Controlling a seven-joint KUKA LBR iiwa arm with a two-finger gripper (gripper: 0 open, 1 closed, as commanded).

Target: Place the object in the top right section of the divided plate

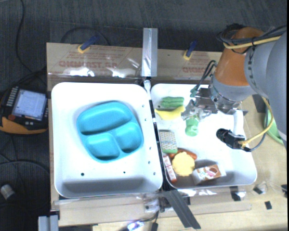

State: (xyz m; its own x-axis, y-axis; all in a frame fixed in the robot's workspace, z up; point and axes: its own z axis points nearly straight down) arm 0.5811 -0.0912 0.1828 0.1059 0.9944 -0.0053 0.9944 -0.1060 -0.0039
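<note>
Gripper (195, 110) over the right bin (241, 170), with a green bottle-like object (192, 125) at its fingertips.

The grey arm with its orange band (233, 71) reaches in from the right, and the small green object hangs just below the gripper, apparently clamped between its fingers, above the bin's white floor. The blue divided plate (111, 129) lies in the left bin (67, 177), well apart from the gripper. In the right bin, a green and yellow toy (169, 107) sits near the top left corner, and a grater-like piece (167, 141), a yellow round item (184, 163) and a small packet (207, 172) lie toward the bottom.
</note>
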